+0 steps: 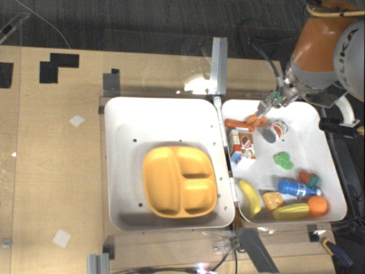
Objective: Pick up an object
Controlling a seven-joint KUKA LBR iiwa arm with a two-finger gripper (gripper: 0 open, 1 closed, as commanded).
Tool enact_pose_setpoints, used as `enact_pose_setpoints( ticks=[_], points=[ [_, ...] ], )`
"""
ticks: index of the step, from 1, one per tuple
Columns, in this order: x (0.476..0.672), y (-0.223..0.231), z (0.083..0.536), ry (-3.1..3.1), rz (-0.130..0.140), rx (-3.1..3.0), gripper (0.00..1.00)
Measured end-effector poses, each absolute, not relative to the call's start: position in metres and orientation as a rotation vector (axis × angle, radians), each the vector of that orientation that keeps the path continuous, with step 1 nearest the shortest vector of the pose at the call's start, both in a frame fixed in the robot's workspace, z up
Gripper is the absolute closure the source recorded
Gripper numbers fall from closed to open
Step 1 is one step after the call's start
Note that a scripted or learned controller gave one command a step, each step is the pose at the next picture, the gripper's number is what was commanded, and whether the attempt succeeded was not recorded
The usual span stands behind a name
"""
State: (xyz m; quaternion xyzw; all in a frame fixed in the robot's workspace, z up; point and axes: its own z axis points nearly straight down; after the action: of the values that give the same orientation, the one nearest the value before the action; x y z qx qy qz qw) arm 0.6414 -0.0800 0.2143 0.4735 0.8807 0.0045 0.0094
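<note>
One view covers both bins. From above, the gripper (267, 108) sits at about twelve o'clock in the right bin (328, 147), its fingers reaching down toward an orange carrot-like piece (244, 122) that lies just below and to the left of them; whether the fingers are spread or closed I cannot tell, and nothing is clearly seen between them. Round the bin: a small carton (242, 144) at nine o'clock, a round red-and-white piece (275, 131) near the top centre, a green piece (283, 161) in the middle, a banana (250, 197) at seven, a blue bottle (295, 188) and an orange (318, 206) at five. The left bin (122, 130) bears a yellow divided tray (179, 180). By my judgement the pick is not yet done: reach made, grasp and lift remain
</note>
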Motion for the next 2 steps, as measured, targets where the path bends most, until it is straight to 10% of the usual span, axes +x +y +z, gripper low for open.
enact_pose_setpoints(
  ticks=[1,2],
  points=[
    [0.5527,-0.1541,0.1264,2.850,-0.004,1.323,1.00],
    [0.5555,-0.1505,0.1291,2.848,0.002,1.313,0.00]
  ],
)
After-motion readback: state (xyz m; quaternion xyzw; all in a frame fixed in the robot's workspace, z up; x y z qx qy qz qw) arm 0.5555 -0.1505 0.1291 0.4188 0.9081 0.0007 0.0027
